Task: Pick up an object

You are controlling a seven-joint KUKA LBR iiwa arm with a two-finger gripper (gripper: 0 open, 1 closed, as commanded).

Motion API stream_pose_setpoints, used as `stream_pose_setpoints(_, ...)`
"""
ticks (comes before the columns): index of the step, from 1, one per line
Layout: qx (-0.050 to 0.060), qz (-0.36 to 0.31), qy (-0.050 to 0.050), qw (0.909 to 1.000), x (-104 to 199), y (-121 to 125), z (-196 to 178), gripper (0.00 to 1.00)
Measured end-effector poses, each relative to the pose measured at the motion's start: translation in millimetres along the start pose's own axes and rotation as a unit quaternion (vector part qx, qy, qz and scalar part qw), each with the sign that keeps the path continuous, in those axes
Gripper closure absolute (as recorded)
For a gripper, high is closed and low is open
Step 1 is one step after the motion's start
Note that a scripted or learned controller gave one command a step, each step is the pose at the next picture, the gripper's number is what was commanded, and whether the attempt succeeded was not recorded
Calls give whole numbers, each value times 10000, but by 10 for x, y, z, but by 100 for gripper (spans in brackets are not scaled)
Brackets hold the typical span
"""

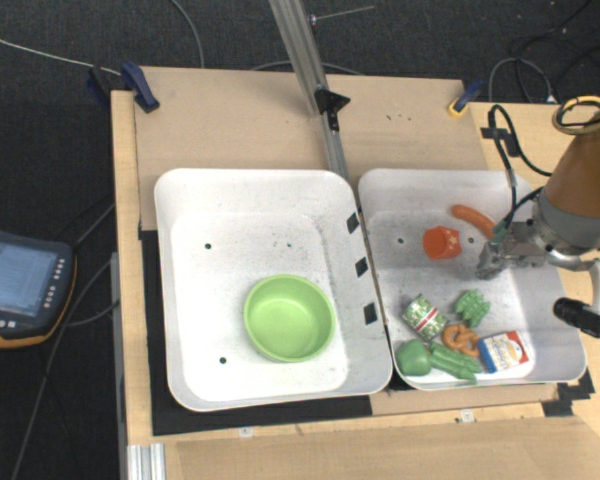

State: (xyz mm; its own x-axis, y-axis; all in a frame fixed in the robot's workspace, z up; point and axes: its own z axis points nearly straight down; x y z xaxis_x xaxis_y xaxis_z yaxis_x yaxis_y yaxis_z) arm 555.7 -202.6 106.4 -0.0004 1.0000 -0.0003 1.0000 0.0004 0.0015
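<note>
Red toy (441, 242) is lying in the right bin (380, 208), just left of the end effector (492, 265), whose grip state I cannot tell. It is probably light, hard plastic, smooth and rounded, so pinching across its middle seems safest.

Even, bright overhead light; soft shadows. Mild glare on the left shallow white plastic bin (180, 208). Focus slightly soft throughout.
</note>
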Motion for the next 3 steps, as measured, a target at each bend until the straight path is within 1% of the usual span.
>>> stream_pose_setpoints(1, -12, 0, -4, 10000, 14, 6, -424, 100)
stream_pose_setpoints(2, -15, 1, -5, 10000, -49, 93, -926, 100)
stream_pose_setpoints(3, -14, -2, -3, 10000, 41, 63, -1419, 100)
